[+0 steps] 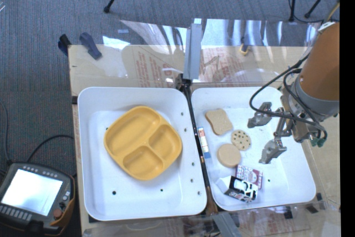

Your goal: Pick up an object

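Two white bins sit side by side on the surface [100, 72]. The left bin [94, 102] holds one yellow divided plate [143, 142]. The right bin [294, 180] holds five things: a toast slice [218, 121], a chocolate-chip cookie [241, 140], a plain round biscuit [228, 155], a small printed packet [245, 182] and a marker pen [203, 142] along its left wall. The hand [265, 136] hangs just right of the cookie, fingers spread apart, gripping nothing.

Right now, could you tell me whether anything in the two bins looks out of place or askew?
One thing: a pen-like stick lies along the right bin's left wall instead of flat on its floor. The small printed carton lies skewed near the front edge. The yellow divided plate sits at an angle in the left bin.
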`<state>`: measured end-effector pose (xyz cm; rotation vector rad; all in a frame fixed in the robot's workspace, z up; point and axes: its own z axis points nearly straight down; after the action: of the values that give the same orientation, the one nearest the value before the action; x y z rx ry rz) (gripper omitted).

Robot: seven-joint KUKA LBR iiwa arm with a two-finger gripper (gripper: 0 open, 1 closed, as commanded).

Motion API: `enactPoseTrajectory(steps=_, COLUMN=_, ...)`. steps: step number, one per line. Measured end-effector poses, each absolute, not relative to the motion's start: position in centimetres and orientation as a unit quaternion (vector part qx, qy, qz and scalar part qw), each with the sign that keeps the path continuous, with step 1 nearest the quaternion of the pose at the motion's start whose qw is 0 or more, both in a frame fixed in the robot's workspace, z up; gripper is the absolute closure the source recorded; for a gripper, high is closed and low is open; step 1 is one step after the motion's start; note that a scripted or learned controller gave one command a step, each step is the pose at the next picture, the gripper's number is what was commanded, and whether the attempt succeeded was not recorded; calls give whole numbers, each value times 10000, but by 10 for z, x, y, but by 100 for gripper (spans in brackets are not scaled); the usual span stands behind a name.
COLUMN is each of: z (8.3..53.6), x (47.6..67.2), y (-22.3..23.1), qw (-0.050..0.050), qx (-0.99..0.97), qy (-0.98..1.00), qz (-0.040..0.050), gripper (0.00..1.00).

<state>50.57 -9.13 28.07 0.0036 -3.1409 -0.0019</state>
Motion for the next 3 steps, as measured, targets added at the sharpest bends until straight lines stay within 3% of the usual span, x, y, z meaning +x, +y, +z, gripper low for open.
enactPoseTrajectory(steps=1, z=151, x=478, y=-139, qw=63, qx=228, qy=-9997, qz=-25, gripper=0)
enactPoseTrajectory(steps=2, z=102, x=509, y=-113, qw=-29, qx=1656, qy=-9862, qz=42, gripper=0)
enactPoseTrajectory(steps=3, z=117, x=513, y=-111, qw=-84, qx=1698, qy=-9854, qz=61, gripper=100)
